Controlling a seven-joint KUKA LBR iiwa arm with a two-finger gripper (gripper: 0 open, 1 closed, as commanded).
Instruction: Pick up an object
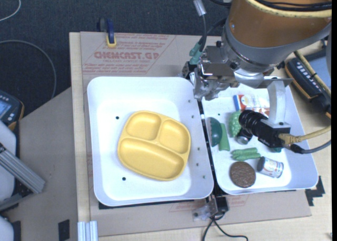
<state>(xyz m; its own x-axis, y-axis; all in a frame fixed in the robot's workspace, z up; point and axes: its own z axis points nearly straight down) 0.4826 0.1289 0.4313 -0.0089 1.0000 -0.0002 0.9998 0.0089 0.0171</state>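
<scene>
Gripper [209, 88] hovers over the seam between bins, at the right bin's [300, 174] upper-left corner; grip state unclear. Nearest item, green pepper [215, 131], lies just below it, long axis running top-to-bottom.

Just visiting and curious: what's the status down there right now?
Hand over the bins' divider, near the far rim, nothing seen between fingers. Yellow tray alone in left bin. Right bin crowded with small items.

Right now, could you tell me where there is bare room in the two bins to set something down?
The left bin has bare floor all round the yellow divided plate, widest along its top and left edges. The right bin is crowded: green pieces, brown disc, small can and the arm's gear.
</scene>
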